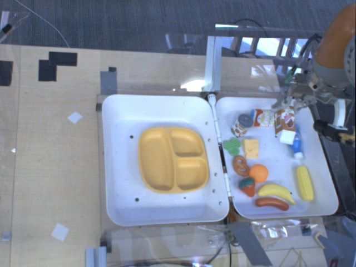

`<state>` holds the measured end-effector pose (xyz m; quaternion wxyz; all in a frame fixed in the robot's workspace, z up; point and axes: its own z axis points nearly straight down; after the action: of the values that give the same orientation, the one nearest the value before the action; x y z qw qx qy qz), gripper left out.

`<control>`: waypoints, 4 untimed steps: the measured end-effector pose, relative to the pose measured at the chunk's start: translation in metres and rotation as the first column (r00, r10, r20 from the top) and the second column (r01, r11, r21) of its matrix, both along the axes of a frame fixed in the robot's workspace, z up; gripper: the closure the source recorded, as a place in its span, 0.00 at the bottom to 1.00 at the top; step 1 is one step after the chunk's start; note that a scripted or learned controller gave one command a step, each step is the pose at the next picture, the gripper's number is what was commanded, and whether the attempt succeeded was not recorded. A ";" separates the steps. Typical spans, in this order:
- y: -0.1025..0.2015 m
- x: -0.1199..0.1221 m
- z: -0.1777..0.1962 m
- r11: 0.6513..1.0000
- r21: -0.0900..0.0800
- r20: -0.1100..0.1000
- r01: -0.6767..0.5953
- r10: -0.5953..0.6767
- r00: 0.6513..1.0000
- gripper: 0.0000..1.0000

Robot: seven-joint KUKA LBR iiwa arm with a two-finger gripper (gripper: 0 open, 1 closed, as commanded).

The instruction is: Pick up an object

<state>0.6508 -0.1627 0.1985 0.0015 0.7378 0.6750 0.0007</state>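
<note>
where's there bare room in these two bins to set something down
The left bin has bare floor all around the yellow divided plate. In the right bin, a patch lies between the cheese slice and the corn cob. Its left side and lower edge are crowded.

Wooden bench (pixel 50 166) with black tape patches (pixel 55 64) at far left and small pale squares (pixel 74 117). Left white bin (pixel 117 149) holds a yellow divided tray (pixel 172 159), roughly centred. Right white bin (pixel 325 196) sits just beside it. A metal post (pixel 213 63) stands behind their junction.
</note>
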 end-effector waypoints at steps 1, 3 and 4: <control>0.001 0.001 0.002 1.000 0.000 0.002 -0.002 0.002 1.000 0.00; -0.031 -0.108 -0.097 0.968 0.001 -0.004 0.253 -0.253 0.968 0.00; 0.023 -0.160 -0.109 0.997 -0.001 0.011 0.082 -0.082 0.997 0.00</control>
<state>0.4908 -0.1395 0.0897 0.0055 0.7649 0.6441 0.0043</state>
